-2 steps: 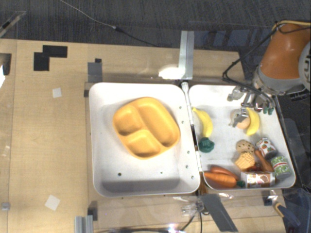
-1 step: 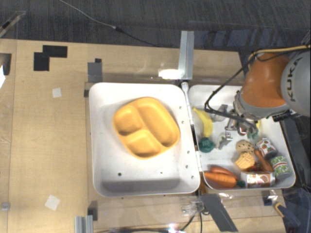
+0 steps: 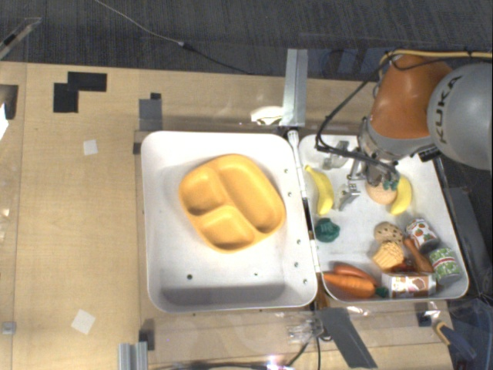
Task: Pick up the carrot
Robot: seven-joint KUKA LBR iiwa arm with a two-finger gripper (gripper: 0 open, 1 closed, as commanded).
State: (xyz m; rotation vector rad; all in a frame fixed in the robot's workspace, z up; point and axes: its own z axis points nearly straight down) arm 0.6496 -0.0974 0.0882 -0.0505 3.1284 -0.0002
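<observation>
You are looking down on a pale wooden tabletop carrying two shallow white plastic bins. The left bin, at the centre of the frame, holds one yellow plastic plate with three compartments, lying slightly tilted. The right bin sits at the right of the frame, touching the left bin along a shared edge.

The grey arm with its orange band reaches in from the upper right, and its hand hangs over the upper part of the right bin, between two yellow toy bananas. You can see metal parts pointing down there, but whether the hand is apart or together cannot be told, and nothing is visibly clamped in it.

Count the contents of the right bin: two bananas, one near the left wall and one to the right of the hand; one orange toy carrot lying flat along the lower left edge of the bin, well apart from the hand; one small dark green lump; one brown speckled cookie; one tan waffle-like piece; and three small labelled cans clustered at the lower right.
</observation>
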